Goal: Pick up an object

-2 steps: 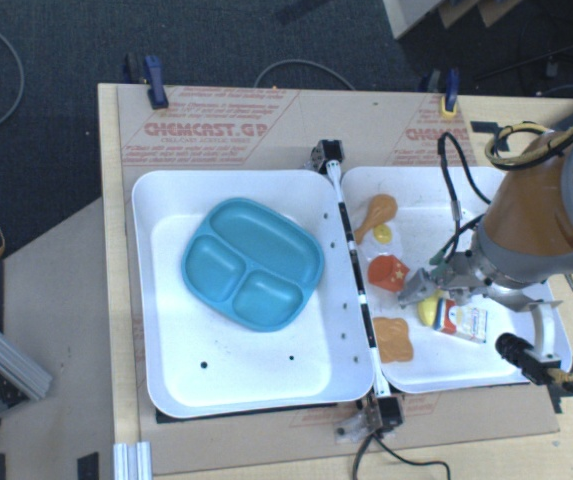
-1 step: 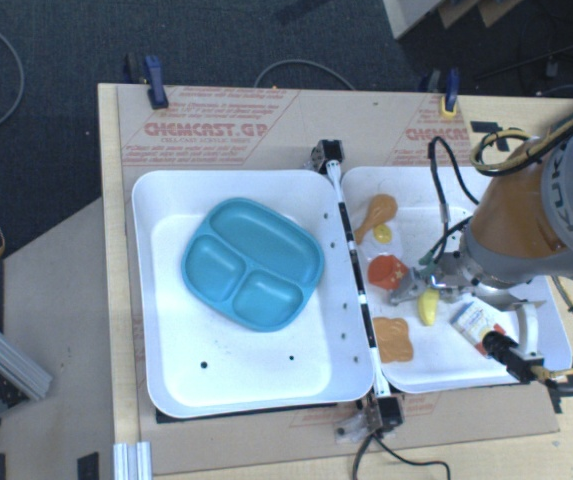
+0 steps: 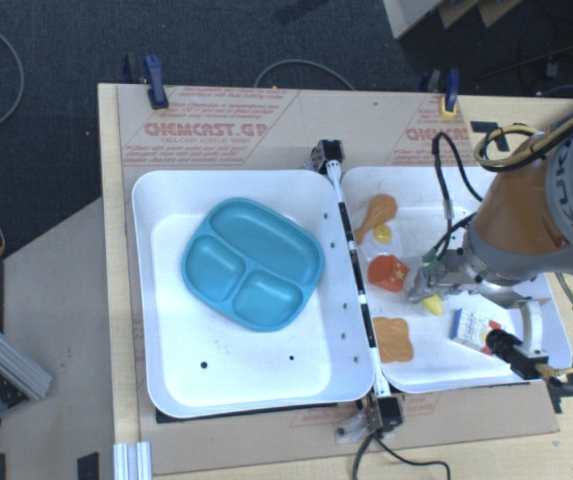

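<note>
- You have two white bins: the left bin point(image 3: 156, 298) and the right bin point(image 3: 406, 183).
- You can see one blue plate point(image 3: 253, 263).
- One red toy point(image 3: 387, 271).
- One orange drumstick point(image 3: 376, 213).
- One brown toast piece point(image 3: 394, 339).
- Two small yellow bits point(image 3: 382, 235) point(image 3: 433, 305).
- One white packet point(image 3: 473, 327).

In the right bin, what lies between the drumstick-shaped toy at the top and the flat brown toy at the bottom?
In the camera view, a red toy lies between the drumstick-shaped toy and the flat brown toy, near the right bin's left wall.
</note>
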`<state>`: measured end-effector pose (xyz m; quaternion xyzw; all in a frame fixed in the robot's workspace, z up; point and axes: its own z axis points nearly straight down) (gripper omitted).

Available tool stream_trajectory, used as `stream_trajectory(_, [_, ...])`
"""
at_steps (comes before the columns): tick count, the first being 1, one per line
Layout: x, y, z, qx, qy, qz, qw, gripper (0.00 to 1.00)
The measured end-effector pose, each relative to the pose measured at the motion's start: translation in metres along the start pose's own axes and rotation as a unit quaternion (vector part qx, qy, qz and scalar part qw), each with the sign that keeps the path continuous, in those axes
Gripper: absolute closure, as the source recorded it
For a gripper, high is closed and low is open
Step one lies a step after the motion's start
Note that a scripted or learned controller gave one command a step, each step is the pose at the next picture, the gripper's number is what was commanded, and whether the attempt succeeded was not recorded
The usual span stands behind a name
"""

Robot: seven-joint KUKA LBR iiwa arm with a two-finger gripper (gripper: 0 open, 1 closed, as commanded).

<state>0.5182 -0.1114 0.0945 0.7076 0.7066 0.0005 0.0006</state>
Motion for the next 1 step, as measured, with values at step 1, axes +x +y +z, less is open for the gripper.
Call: stream_trajectory(1, [0.089, 0.039, -0.0961, -0.006, 0.001, -0.007, 1.0, 1.0])
